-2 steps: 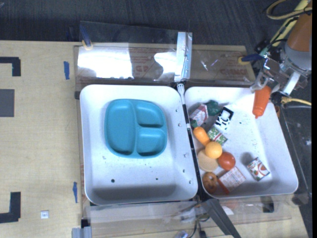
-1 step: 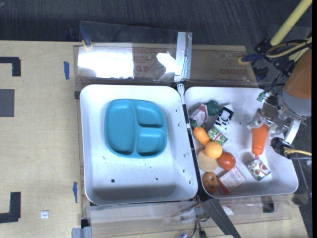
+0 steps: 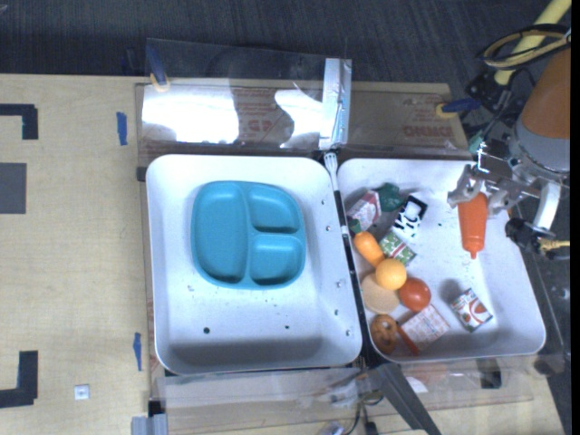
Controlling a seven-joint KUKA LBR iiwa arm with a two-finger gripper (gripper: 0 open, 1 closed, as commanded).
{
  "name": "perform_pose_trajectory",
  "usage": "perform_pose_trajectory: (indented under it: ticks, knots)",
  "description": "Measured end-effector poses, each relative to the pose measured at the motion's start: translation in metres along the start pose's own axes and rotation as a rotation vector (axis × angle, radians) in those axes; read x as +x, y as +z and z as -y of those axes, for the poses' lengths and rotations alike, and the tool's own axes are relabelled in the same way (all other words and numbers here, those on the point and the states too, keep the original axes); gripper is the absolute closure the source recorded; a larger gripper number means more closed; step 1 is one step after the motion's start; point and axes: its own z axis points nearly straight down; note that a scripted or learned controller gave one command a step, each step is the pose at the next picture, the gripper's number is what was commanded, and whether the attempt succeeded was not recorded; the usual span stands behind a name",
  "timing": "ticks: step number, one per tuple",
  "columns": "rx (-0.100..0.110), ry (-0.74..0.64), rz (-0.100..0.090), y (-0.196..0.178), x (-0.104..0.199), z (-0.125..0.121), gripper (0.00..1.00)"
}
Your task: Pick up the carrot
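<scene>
The orange carrot [image 3: 472, 227] hangs point-down over the right part of the right bin [image 3: 507, 284]. Its thick top end sits between the grey fingers [image 3: 463, 188] of my gripper [image 3: 478, 196], which is shut on it. The carrot looks lifted a little above the bin floor, with its tip near the bin's middle right. My arm, with its orange band [image 3: 551, 107], comes in from the upper right edge.
Toy food crowds the right bin's left half: small cartons [image 3: 469, 308], an orange [image 3: 391, 273], a tomato [image 3: 414, 293], an apple [image 3: 385, 333] and a black-and-white bottle [image 3: 410, 216]. The left bin [image 3: 172, 270] holds a blue divided plate [image 3: 246, 232].
</scene>
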Motion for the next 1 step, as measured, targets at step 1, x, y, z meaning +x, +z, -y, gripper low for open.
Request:
perform_pose_trajectory:
  ticks: [1]
  knots:
    - [0.012, 0.361, 0.002, 0.0203, 0.0093, 0.0492, 1.0]
